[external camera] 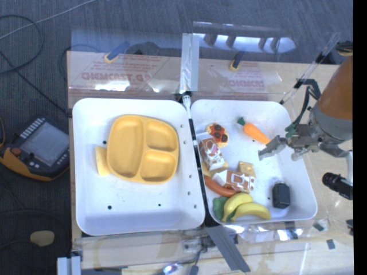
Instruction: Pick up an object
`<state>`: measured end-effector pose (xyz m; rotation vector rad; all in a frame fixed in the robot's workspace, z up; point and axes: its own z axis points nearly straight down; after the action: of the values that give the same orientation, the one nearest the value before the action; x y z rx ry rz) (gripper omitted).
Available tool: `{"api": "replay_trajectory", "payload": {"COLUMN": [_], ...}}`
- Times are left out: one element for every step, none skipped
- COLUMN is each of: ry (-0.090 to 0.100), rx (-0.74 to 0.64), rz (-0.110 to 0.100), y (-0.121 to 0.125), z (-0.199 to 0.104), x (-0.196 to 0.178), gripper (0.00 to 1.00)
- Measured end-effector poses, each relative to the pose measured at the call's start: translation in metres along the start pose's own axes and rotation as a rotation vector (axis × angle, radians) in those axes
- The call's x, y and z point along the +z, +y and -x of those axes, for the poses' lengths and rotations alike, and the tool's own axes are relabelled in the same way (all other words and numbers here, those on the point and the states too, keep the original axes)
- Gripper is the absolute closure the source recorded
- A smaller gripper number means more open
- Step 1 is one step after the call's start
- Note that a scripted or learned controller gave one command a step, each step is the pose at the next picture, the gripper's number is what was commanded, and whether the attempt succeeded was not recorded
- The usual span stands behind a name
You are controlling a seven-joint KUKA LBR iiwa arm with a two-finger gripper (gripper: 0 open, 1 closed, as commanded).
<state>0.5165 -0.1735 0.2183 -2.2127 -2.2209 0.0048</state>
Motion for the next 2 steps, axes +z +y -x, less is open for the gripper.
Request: {"api": "replay_trajectory", "payload": {"ry": [-0.003,-0.004], "rx": [-0.029,0.081], "rz": [-0.001,0.008], "y": [0.072,0.114], "z": [0.006,0.006], "x": [0.073,0.129], "gripper": [0.0,0.0]}}
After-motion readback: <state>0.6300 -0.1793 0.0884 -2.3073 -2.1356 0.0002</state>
